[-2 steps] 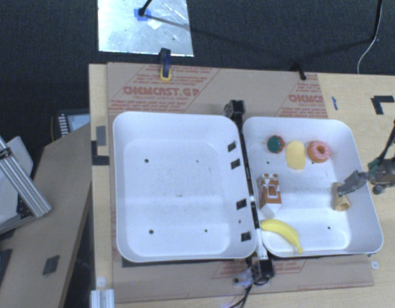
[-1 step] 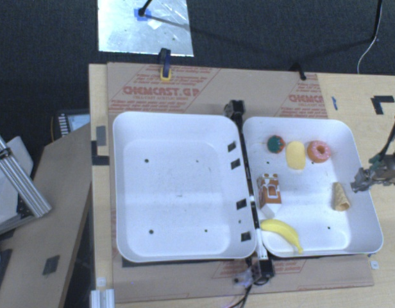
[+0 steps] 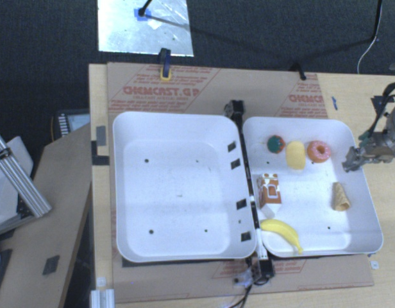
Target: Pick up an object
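Gripper (image 3: 352, 161) sits at the right bin's (image 3: 361, 236) right rim, nothing between its fingers; we can't tell whether they're spread or pressed. In that bin we see a donut (image 3: 319, 151), yellow block (image 3: 295, 155), green-red ball (image 3: 276, 144), cone (image 3: 340, 196), banana (image 3: 282, 232) and brown-white piece (image 3: 270, 190). Left bin (image 3: 130, 172) alongside.

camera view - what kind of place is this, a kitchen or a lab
Probably a robot lab test bench: two shallow white plastic bins, toy food such as a yellow plastic banana, and a grey metal gripper at the bench's right edge.
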### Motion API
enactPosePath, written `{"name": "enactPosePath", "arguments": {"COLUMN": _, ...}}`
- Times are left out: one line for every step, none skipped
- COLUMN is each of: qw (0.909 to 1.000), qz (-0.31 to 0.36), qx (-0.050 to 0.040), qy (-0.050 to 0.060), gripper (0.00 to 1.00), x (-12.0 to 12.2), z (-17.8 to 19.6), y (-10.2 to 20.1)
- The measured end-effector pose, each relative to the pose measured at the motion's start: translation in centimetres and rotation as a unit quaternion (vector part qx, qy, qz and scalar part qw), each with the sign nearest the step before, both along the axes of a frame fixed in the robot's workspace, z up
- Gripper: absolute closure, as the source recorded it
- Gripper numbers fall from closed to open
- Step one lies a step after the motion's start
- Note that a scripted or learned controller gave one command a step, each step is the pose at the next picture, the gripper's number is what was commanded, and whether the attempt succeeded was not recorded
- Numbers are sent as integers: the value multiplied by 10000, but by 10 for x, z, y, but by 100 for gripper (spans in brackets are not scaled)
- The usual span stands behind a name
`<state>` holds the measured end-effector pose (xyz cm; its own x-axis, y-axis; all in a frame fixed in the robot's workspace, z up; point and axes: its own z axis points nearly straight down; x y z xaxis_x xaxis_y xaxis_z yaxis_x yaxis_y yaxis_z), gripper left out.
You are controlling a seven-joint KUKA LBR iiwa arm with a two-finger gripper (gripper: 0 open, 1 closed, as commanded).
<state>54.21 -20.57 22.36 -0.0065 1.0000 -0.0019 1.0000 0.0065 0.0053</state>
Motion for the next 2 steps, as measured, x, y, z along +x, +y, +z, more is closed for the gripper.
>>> {"name": "enactPosePath", "arguments": {"qw": 10000, "qz": -3, "qx": -4, "qy": -5, "gripper": 100, "x": -1, "z": 11, "y": -1}}
{"name": "enactPosePath", "arguments": {"qw": 10000, "qz": 7, "qx": -9, "qy": -21, "gripper": 100, "x": -1, "z": 22, "y": -1}}
